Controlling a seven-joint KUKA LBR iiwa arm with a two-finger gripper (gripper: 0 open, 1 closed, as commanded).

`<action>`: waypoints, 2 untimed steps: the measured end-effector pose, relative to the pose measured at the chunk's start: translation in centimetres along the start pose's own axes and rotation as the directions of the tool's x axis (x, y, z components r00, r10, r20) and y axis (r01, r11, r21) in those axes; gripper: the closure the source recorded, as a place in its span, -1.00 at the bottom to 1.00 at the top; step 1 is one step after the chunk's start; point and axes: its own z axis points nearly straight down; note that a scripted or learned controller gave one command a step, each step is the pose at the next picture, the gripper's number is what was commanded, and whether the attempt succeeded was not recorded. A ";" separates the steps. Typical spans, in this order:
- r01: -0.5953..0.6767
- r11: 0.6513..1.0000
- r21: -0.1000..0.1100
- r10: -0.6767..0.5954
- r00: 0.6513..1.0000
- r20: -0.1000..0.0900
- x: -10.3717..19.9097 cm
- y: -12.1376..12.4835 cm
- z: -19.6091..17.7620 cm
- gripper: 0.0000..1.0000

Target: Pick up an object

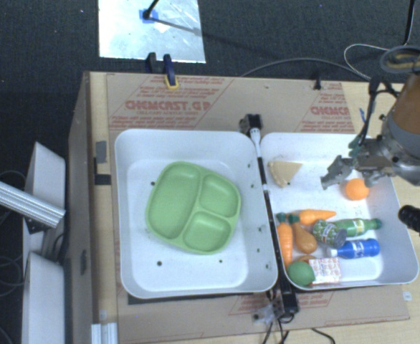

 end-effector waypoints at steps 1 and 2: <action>-0.003 1.000 0.005 0.003 1.000 -0.001 -2.5 -2.3 12.3 -1.00; 0.000 1.000 0.003 0.000 1.000 -0.002 -6.6 6.4 19.5 -1.00</action>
